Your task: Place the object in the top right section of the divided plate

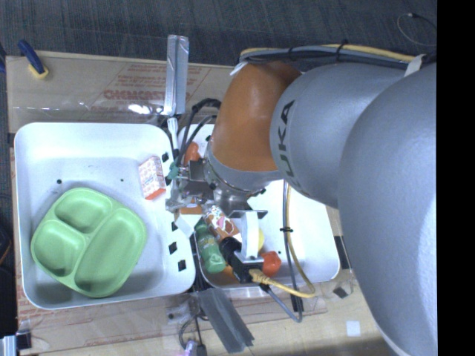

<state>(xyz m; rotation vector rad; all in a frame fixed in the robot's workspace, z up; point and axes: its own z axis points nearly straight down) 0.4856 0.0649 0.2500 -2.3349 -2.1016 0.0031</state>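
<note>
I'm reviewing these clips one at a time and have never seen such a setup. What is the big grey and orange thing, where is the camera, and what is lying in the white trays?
The big grey shape with the orange band is a robot arm, reaching in from the right. One camera looks down on the bench at a slant. Two shallow white bins sit side by side. The left bin holds a green divided plate with nothing on it and, apart from it, a small orange and white box. The right bin holds a heap of small toy-like items, among them a green piece and a red one. The arm's wrist hangs over that heap; whether it grips anything cannot be made out.
</note>
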